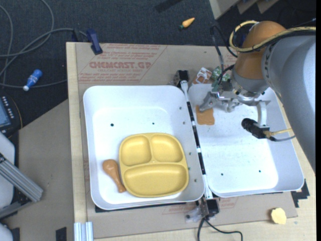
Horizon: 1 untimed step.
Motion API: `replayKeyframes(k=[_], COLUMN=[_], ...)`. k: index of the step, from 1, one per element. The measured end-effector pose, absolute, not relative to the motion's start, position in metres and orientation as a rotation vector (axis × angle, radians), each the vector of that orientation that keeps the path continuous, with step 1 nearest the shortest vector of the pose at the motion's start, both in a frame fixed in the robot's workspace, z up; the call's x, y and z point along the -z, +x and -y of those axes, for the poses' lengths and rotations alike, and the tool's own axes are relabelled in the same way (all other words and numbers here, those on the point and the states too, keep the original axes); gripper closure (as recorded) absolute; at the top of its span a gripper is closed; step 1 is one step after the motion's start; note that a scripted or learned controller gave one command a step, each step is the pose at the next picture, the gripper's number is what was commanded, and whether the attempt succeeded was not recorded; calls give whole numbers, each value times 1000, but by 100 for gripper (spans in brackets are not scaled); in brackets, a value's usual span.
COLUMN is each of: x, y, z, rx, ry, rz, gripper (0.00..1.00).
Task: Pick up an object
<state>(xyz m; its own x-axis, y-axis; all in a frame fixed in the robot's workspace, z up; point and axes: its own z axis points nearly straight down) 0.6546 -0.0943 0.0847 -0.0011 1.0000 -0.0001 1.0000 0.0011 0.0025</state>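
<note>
Arm [281, 54] low over the right bin [241, 154], gripper [220, 102] at its far left corner

Camera view: the gripper sits by the bin's far left corner, just above a flat brown piece [205, 117] lying on the bin floor near the divider; whether its fingers are apart or together, I cannot tell; nothing can be seen held between them; the left bin [100, 109] holds a yellow divided plate [153, 164] toward its near side, with an orange spoon [114, 173] touching the plate's left edge; a yellow lump [278, 215] lies on the bench by the right bin's near corner; a blue bottle [33, 79] lies on the floor, far left
</note>
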Motion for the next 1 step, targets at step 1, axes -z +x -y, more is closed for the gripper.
replayKeyframes(k=[1], x=[-85], y=[667], z=[92], rx=[-4], ry=[2218], rz=[-2221], gripper=[0])
